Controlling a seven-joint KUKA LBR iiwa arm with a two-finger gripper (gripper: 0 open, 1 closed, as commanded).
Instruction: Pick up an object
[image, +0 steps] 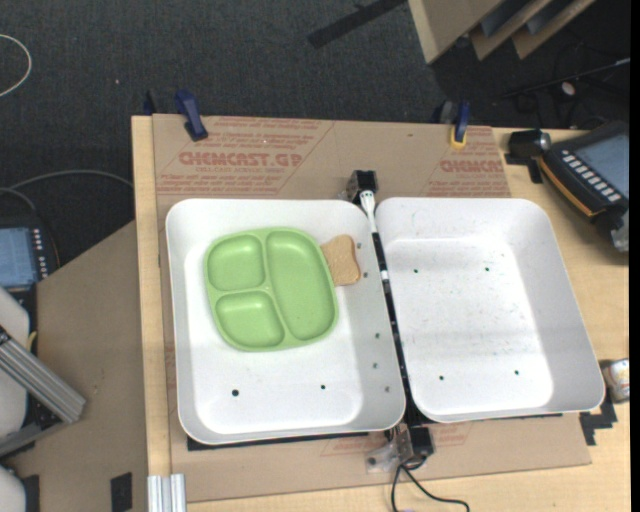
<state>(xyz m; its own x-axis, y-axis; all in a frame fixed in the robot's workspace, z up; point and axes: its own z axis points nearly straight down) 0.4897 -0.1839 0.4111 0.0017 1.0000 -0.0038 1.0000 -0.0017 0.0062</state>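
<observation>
Left bin (200, 400): green divided plate (270, 290), flat, upper half. Tan slice, bread-like (343, 260), touching plate's right rim, near wall shared with right bin (560, 330); likely easiest pick, flat and unobstructed. Gripper state: cannot tell.

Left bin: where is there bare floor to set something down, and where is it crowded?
The left bin has bare floor along its near edge, below the green divided plate. The crowded spot is its upper half, where a tan sponge-like piece touches the plate's right rim.
</observation>
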